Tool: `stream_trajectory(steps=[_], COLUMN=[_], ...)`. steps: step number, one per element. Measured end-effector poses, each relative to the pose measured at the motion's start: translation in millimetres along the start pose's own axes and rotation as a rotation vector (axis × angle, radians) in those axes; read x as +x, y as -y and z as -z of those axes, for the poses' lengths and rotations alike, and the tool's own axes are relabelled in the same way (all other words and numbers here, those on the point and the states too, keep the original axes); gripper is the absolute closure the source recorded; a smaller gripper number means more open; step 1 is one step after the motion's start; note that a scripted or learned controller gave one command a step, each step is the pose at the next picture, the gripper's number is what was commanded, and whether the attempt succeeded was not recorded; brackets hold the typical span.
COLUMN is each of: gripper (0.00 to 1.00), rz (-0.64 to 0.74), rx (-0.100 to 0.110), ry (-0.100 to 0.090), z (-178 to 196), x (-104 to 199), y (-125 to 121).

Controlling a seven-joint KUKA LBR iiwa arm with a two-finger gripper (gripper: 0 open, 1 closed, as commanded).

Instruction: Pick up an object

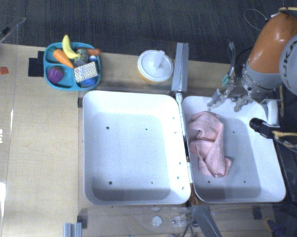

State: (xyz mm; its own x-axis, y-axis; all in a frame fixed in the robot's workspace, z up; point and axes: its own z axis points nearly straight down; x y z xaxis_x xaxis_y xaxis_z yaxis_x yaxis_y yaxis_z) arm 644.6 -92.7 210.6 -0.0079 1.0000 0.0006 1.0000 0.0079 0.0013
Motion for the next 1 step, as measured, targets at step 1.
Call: stream_trajectory(steps=[1], gripper=[0.00], rz=[0.000], rx=[0.000], ry=[0.000], z=[0.1], x=[0.0], y=[0.0])
